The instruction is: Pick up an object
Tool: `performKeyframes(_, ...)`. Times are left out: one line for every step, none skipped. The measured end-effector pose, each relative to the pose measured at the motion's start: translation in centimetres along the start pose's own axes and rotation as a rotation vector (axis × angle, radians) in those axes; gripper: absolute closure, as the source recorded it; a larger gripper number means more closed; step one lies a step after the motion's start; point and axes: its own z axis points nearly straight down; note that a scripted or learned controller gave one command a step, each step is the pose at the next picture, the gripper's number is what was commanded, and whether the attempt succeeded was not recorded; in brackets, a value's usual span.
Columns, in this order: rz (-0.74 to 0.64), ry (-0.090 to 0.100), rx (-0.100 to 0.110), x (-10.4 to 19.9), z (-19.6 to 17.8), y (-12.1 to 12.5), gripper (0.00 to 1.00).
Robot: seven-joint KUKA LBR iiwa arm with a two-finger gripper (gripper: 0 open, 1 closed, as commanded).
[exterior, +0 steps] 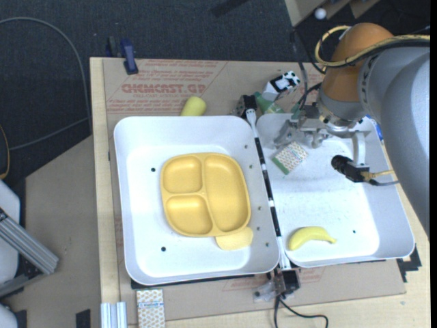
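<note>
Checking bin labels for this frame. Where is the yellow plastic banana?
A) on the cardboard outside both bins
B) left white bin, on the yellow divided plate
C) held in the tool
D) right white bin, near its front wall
D: the yellow plastic banana lies on the floor of the right white bin, close to its front wall, not on the yellow divided plate.

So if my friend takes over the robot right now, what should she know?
Claw: over the far left corner of the right bin, close to a patterned packet. Can't tell if it has hold of it.
Things: a banana lies at the right bin's near edge; a yellow plate sits in the left bin.
Done: nothing clearly lifted.
Left: grab one thing and lift it.
</note>
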Motion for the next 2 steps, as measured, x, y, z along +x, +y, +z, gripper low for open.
performKeyframes(0.001, 0.001, 0.002, 0.93, 0.03, -2.11, 0.00)
performKeyframes(0.001, 0.001, 0.002, 0.93, 0.04, -2.11, 0.00)
